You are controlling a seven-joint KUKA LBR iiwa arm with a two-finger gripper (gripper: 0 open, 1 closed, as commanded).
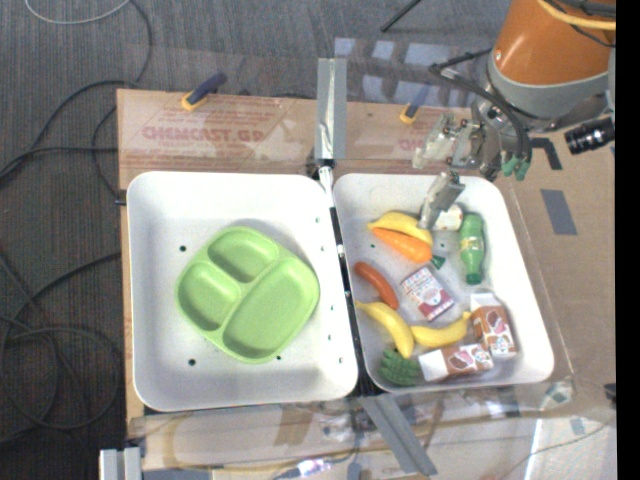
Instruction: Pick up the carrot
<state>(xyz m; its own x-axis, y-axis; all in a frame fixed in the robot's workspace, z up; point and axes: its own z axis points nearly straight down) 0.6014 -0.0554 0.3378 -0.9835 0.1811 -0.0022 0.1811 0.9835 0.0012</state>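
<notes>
1. Lying near the top of the right bin (541,348), the carrot (403,243) is orange, tapered, pointing toward the bin's left wall, just below a yellow banana (400,224).
2. The end effector (441,200) hangs over the bin's upper part, its tip just beside the carrot's thick end; whether its fingers are spread or pressed together cannot be told.
3. One green bottle (471,247) stands right of the carrot.
4. Below lie one red sausage (376,283), two more bananas (390,326), two small cartons (426,294) and one green vegetable (399,370).
5. The left bin (150,208) holds one green divided plate (249,293).
</notes>
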